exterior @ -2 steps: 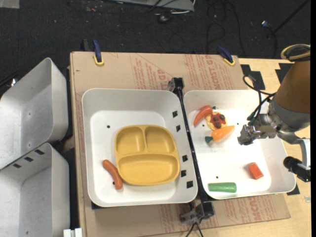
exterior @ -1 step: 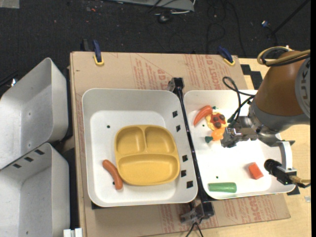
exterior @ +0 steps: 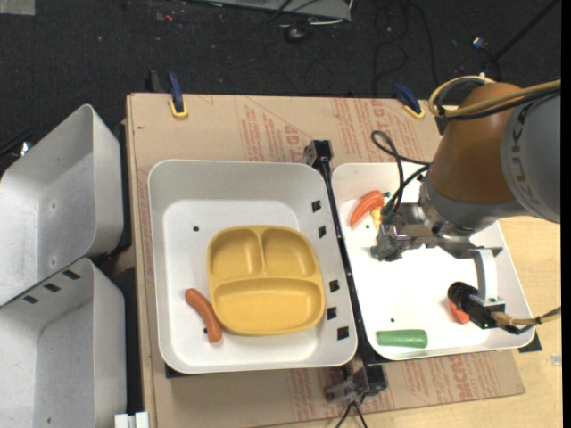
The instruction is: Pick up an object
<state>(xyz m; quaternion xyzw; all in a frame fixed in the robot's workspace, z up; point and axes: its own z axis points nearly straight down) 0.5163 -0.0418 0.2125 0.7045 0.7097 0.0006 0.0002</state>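
gripper [exterior: 390, 242] low in right bin [exterior: 500, 341], centre-right of frame, grip state cannot be told | orange carrot-like piece [exterior: 365, 207] just upper left of it | green piece [exterior: 401, 337] at bin's lower edge | yellow divided tray [exterior: 265, 279] and sausage [exterior: 204, 315] in left bin [exterior: 169, 239]

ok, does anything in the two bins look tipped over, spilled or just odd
Nothing stands out. The yellow divided plate lies flat in the left bin with a sausage beside it. In the right bin, the green piece and the orange piece lie loose, apart from each other.
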